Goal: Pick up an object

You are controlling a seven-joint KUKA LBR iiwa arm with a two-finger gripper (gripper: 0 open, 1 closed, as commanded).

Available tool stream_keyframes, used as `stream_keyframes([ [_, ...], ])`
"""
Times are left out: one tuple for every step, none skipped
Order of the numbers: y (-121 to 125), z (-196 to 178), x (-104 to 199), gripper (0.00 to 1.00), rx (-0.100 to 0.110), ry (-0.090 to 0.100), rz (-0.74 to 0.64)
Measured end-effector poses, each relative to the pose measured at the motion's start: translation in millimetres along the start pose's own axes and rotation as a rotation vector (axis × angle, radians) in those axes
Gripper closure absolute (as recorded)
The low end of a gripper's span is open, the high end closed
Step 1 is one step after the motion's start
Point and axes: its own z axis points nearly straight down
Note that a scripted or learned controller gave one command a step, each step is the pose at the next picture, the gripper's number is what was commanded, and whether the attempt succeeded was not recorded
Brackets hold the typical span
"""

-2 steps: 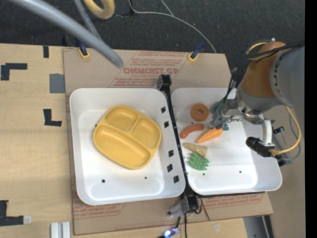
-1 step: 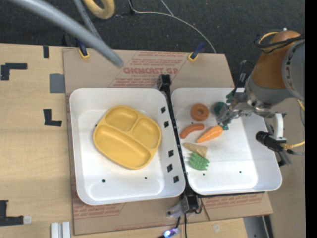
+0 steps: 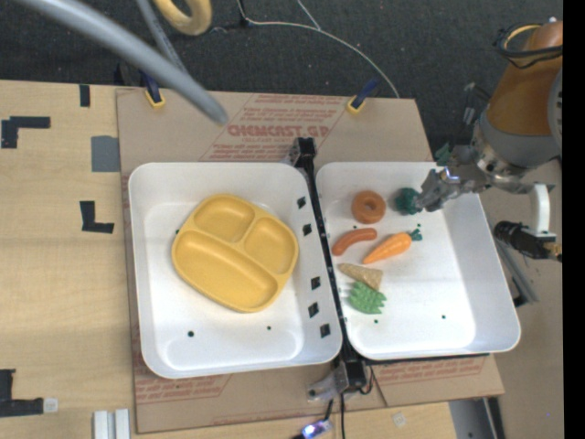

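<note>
The right bin [image 3: 475,309] holds several toy foods: a brown donut [image 3: 368,207], a red sausage [image 3: 354,240], an orange carrot [image 3: 388,247], a tan wedge [image 3: 361,275] and a green leafy piece [image 3: 366,299]. A small dark green piece [image 3: 405,199] lies near the bin's far side, right of the donut. My gripper [image 3: 436,190] hangs low over the bin's far right part, its tip right against that dark green piece. Whether the piece is gripped is not visible.
A yellow divided plate [image 3: 236,251] lies in the left bin [image 3: 146,318]. A black divider [image 3: 318,254] runs between the two bins. The arm's grey and orange body [image 3: 523,108] stands over the right bin's far right corner. A grey pole [image 3: 119,35] crosses the top left.
</note>
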Motion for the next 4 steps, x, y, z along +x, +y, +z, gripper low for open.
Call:
stream_keyframes([
  [1, -11, 1, 1.00, 0.005, 0.001, 0.000],
  [-13, 2, 57, 1.00, 0.008, 0.003, -0.004],
  [-35, 8, 102, 1.00, 0.009, 0.003, -0.003],
  [-46, 12, 165, 1.00, 0.009, 0.004, -0.006],
])
